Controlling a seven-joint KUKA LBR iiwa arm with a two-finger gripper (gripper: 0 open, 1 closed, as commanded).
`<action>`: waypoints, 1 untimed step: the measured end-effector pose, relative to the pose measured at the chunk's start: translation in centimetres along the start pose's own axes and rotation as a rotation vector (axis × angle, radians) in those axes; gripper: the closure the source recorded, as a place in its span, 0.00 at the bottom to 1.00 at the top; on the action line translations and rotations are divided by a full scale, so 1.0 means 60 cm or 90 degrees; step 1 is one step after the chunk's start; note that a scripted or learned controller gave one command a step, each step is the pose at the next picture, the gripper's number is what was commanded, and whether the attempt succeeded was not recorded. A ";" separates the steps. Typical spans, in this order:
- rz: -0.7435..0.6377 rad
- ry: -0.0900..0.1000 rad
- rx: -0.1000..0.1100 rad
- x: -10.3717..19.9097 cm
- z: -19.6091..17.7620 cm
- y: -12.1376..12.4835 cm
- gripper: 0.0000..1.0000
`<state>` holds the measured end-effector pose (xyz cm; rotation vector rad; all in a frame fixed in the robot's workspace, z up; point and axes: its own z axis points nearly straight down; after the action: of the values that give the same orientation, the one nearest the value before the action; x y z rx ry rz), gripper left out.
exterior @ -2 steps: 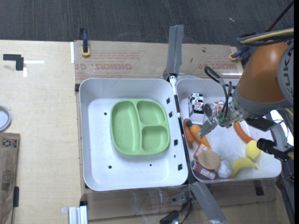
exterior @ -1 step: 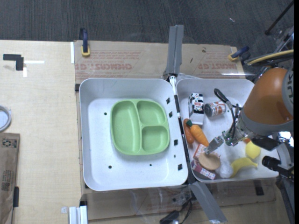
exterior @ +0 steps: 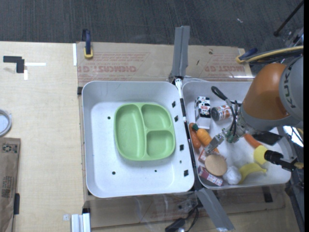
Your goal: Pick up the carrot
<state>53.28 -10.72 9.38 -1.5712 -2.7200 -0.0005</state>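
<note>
Jaws point(exterior: 216, 145) just beside short, stubby orange carrot point(exterior: 201, 136), green-tipped.

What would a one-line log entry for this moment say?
gripper: over right bin | carrot: lying beside gripper, not held | green plate: left bin

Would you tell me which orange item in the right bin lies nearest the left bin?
The orange carrot with the green tip, by the dividing wall; the other orange piece lies beyond the gripper.

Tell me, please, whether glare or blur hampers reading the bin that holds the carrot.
In the camera view, light is even and focus fair; the right bin floor is washed out near the banana, so pale items blend in; the carrot reads clearly; the gripper is small and cluttered.
</note>
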 end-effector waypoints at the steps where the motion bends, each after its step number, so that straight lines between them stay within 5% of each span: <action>1: 0.000 0.003 0.000 0.001 -0.013 0.003 1.00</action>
<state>53.38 -10.56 10.14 -1.5689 -2.7167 -0.0047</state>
